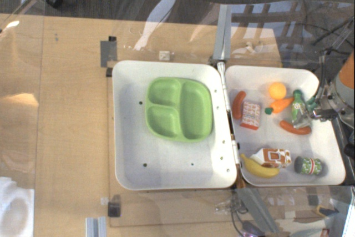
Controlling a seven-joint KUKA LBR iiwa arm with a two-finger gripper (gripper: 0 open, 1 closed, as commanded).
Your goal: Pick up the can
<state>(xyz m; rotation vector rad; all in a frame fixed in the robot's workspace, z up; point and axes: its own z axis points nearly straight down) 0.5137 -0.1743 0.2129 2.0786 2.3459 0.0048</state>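
You see two shallow white bins of smooth plastic with rounded corners. In the left bin (133,169) lies a light green tray (180,109), matte, with three compartments. The right bin (333,158) holds small toy foods: a round orange (277,90), a carrot (280,105) with a green tip, a red sausage (238,104), a flat red-and-white packet (251,115), a second reddish sausage (295,128), a curved yellow banana (258,167) and a small carton (275,157).

The can (308,165) lies on its side in the near right corner of the right bin, a short grey-green cylinder with a red mark, just right of the carton.

The gripper (300,115) comes in from the right edge, above the second sausage, with something green beside it. The can is apart from it, toward the near side. Whether the jaws are released or clenched, you cannot tell.
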